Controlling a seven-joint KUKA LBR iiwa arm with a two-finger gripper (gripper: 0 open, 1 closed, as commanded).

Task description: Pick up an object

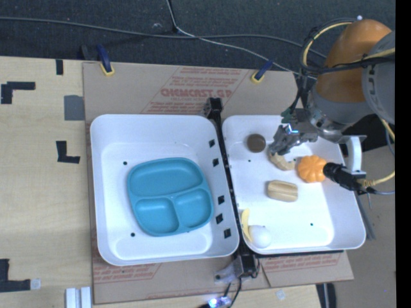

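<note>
White plastic, glossy and shallow, forms both rectangular bins on the bench: the left bin (106,172) and the right bin (321,230), set side by side on a brown cardboard sheet (186,92) printed with red lettering and held by two blue-and-yellow clamps (104,61).

A teal plastic divided plate (168,194), smooth, rounded and split into three compartments, is seen lying flat in the left bin.

In the right bin are noted: a small brown round disc (256,142) near the far left corner; a pale tan curved piece (281,162) just under the end effector; an orange pumpkin-shaped toy (311,169), ribbed, beside it to the right; a beige oblong bread-like block (282,190) near the middle; a white ball (261,236) and a thin yellow banana-like strip (245,222) at the near left corner.

The metal two-finger end effector (282,143) is held low over the bin's far part, between the disc and the pumpkin toy. Whether its fingers are spread or closed cannot be made out; nothing is clearly seen between them.

The grey arm with orange band (356,43) is cut off at the right edge. Black cables (173,18) are seen crossing the dark floor beyond.
</note>
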